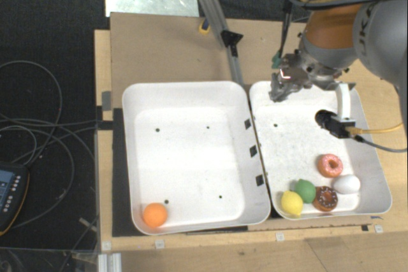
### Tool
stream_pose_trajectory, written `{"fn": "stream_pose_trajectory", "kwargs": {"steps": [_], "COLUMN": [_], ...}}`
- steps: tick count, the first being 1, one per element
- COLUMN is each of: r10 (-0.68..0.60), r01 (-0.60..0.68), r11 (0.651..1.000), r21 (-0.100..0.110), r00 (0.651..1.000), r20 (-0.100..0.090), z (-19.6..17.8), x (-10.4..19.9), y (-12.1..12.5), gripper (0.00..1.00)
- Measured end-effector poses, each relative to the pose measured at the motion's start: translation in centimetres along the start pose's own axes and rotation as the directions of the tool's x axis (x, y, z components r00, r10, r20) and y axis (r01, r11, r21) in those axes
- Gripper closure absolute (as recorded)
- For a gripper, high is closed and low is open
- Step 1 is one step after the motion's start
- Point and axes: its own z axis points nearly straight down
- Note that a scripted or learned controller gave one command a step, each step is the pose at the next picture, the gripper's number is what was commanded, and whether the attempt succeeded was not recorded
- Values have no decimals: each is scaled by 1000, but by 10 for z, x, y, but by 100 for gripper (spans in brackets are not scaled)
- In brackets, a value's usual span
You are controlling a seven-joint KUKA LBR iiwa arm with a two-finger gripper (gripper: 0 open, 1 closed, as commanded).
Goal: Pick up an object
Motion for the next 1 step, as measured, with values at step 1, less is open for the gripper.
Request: {"fn": "stream_pose_trajectory", "kwargs": {"steps": [1], "r10": [0], "r01": [0], "r11": [1000], "r21": [1], "r00": [1000], "r20": [0], "z": [15], "x": [52], "y": [1], "gripper": [100]}}
